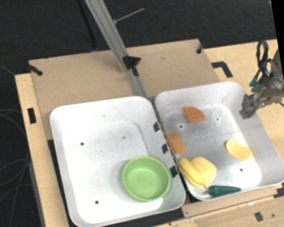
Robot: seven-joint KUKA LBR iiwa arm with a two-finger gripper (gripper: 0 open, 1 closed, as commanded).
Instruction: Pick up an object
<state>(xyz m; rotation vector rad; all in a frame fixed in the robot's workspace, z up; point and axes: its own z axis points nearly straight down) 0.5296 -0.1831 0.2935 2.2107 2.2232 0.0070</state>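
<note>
1. The gripper [248, 106] hung over the right bin's [267, 167] right rim; whether it was wide or narrow could not be told.
2. Nearest lay a small yellow piece [238, 149], seemingly light and smooth, best pinched across its narrow width.
3. The arm reached in from the right, wrist low.

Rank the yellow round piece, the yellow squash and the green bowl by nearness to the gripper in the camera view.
From the gripper:
1. Yellow round piece, right bin, right side.
2. Yellow squash, right bin, front left.
3. Green bowl, left bin, front.
</note>
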